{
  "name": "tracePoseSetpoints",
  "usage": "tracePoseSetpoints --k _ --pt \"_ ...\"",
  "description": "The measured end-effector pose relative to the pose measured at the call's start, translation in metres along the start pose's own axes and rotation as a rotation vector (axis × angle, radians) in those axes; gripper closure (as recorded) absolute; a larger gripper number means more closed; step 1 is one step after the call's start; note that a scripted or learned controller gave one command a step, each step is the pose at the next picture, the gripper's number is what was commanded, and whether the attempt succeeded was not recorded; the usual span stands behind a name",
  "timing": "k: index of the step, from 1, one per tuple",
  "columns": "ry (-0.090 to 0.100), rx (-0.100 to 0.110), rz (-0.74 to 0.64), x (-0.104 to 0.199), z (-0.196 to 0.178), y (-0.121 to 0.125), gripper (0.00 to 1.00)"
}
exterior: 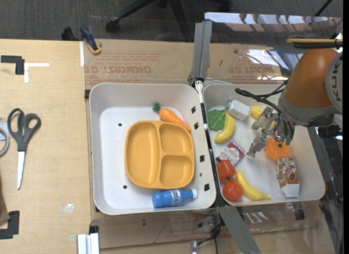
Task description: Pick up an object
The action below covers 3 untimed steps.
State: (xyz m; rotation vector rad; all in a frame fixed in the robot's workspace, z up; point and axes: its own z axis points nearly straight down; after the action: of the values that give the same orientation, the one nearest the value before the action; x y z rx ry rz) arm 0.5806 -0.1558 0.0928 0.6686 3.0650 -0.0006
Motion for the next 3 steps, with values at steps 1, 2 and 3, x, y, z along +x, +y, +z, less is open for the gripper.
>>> tracePoseSetpoints --k 1,2,3 --pt "0.002 0.001 0.223 0.021 0.0 -0.083 0.0" --pt "0.002 0.001 0.369 0.02 0.0 -0.024 0.0" --pt "0.001 0.002 0.595 -0.014 0.0 0.041 0.0"
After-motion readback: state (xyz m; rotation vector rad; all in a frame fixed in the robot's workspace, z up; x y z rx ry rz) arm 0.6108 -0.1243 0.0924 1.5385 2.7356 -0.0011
